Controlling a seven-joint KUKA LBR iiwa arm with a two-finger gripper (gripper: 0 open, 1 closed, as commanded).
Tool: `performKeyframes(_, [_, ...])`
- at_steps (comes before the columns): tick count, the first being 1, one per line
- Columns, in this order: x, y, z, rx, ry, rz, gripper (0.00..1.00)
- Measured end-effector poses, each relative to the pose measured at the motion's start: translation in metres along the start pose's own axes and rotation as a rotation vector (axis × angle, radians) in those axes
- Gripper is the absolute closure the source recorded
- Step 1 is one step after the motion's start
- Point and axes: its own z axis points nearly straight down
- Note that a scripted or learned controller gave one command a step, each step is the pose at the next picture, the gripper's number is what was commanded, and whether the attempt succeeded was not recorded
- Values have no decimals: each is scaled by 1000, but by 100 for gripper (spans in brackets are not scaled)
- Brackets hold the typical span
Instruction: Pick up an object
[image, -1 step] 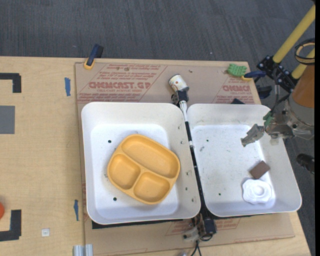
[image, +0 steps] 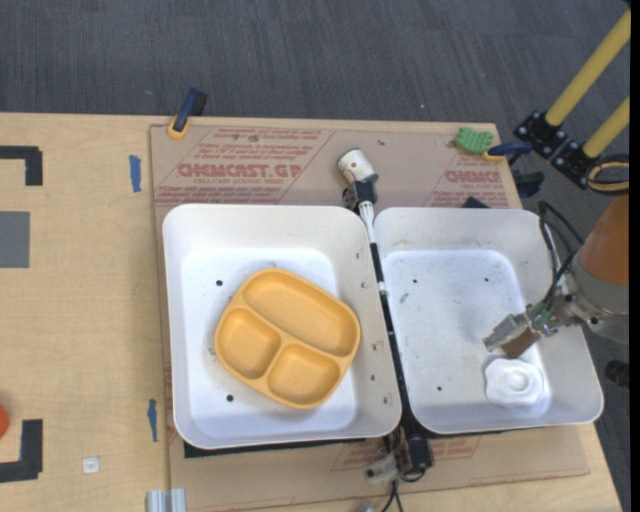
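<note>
Small white round lid-like object sits near the front right corner of the right white bin. Gripper hangs just above and behind it, toward the bin's right edge; whether it is clenched or released, cannot tell. Yellow three-compartment plastic plate lies mid-floor in the left white bin.

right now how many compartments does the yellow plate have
3. The yellow divided plate in the left bin has one long compartment along its far side and two smaller ones side by side nearer the camera.
</note>
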Motion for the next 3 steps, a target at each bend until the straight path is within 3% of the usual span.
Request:
performKeyframes(1, [-24,24,26,-5,-2,-371,0])
performKeyframes(2, [-24,25,16,-8,-6,-369,100])
performKeyframes(3, [53,26,-102,-4,-3,-213,100])
